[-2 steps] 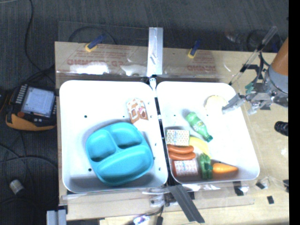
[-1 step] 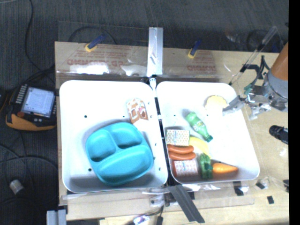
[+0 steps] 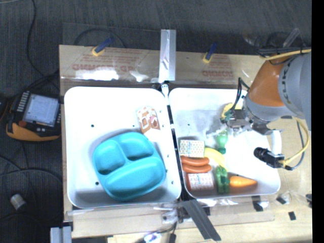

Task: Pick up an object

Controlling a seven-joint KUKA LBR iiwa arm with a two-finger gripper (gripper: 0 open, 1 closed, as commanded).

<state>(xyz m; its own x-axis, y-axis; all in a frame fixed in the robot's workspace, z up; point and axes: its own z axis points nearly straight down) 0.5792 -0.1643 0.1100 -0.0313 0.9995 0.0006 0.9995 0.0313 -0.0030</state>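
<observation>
My gripper [image 3: 229, 121] hangs over the upper middle of the right bin [image 3: 202, 103], below the arm's orange band [image 3: 267, 89]. Just below it sits a small green and yellow piece [image 3: 221, 141], close to the gripper; whether they touch is unclear. Toys crowd the bin's lower part: a patterned cube [image 3: 191, 147], a red sausage [image 3: 195, 162], a yellow banana [image 3: 215, 156], a printed box [image 3: 199, 181], a green vegetable [image 3: 221, 179] and an orange carrot [image 3: 243, 182].
The left bin [image 3: 81, 115] holds a blue divided plate [image 3: 129, 164] and a small brown and white carton [image 3: 147, 119] near the divider. A black cable fitting [image 3: 267, 156] sticks out beside the right bin's right wall. A handheld device [image 3: 35, 113] lies on the floor at left.
</observation>
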